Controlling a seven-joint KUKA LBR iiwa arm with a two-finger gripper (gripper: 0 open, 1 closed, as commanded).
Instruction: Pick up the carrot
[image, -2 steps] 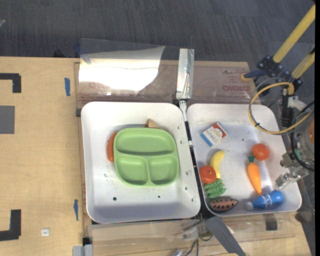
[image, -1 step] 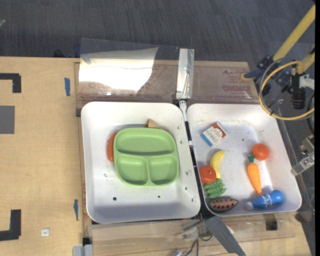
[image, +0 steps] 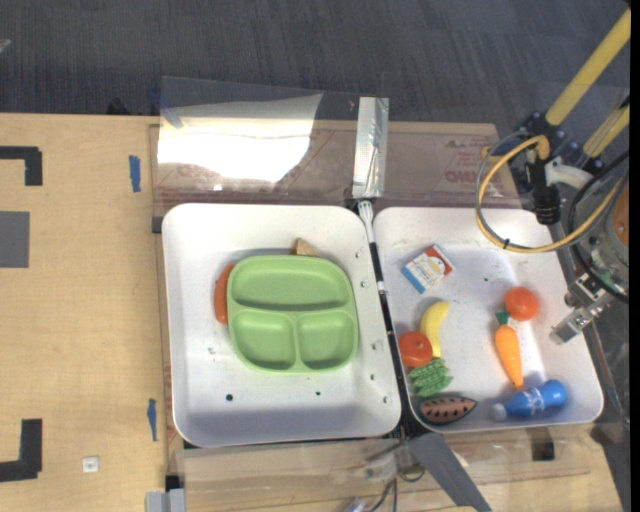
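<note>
The carrot (image: 508, 354) is orange and tapered, lying lengthwise in the right part of the right bin (image: 480, 240), its tip pointing toward the front. An orange round fruit (image: 521, 303) sits just behind it, and a blue bottle (image: 535, 399) lies just in front. My gripper (image: 579, 322) hangs at the bin's right rim, to the right of the carrot and apart from it, with only a grey metal part of it showing below the arm's wrist. Nothing is seen held.
Also in the right bin are a small carton (image: 428, 267), a banana (image: 433, 322), a red tomato (image: 416, 348), a green vegetable (image: 430, 377) and a watermelon slice (image: 447, 408). A green divided tray (image: 292, 312) lies in the left bin (image: 190, 300). Yellow cables (image: 500, 200) loop at the right.
</note>
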